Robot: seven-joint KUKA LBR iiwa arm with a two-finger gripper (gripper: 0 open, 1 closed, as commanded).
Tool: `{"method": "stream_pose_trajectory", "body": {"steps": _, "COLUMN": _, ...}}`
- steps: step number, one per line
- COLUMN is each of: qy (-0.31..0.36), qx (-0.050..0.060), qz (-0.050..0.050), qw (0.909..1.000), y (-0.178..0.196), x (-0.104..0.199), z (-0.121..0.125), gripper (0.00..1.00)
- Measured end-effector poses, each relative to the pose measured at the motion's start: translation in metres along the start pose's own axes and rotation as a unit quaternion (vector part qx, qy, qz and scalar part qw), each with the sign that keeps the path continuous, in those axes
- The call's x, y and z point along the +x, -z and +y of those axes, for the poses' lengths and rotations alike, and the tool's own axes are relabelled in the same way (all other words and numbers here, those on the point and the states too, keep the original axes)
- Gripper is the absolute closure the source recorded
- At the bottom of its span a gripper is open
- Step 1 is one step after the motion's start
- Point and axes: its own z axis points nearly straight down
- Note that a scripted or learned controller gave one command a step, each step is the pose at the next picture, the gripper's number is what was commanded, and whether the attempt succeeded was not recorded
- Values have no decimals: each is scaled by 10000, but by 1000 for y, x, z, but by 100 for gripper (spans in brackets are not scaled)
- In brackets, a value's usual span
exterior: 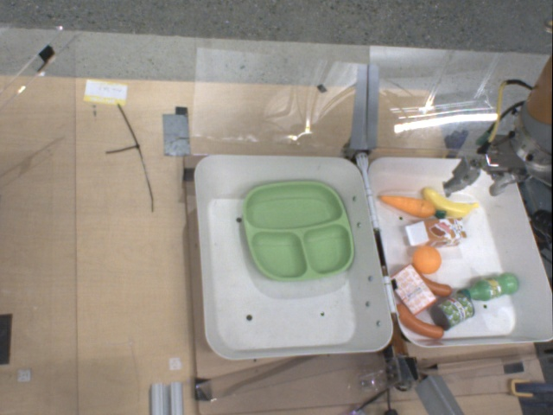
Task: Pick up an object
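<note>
From above, the banana (451,204) lies in the right bin (518,258) near its far edge, long axis running ten to four o'clock. The gripper (480,177) hovers just beside it at two o'clock, fingers spread apart and gripping nothing.

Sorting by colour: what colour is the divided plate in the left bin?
Light green divided plate, best seen in the camera view.

Matt green plastic tray (298,229) in a smooth white plastic bin (285,335); pale wood-look bench (86,275).
</note>
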Motion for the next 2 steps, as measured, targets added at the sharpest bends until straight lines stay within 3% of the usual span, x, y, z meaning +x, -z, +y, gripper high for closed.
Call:
{"method": "stream_pose_trajectory", "body": {"steps": 1, "qy": 528, "qx": 5, "qz": 3, "qw": 9986, "y": -130, "x": 19, "z": 6, "gripper": 0}}
{"method": "stream_pose_trajectory", "body": {"steps": 2, "qy": 493, "qx": -3, "qz": -1, "qw": 9988, "y": -137, "x": 8, "z": -59, "gripper": 0}}
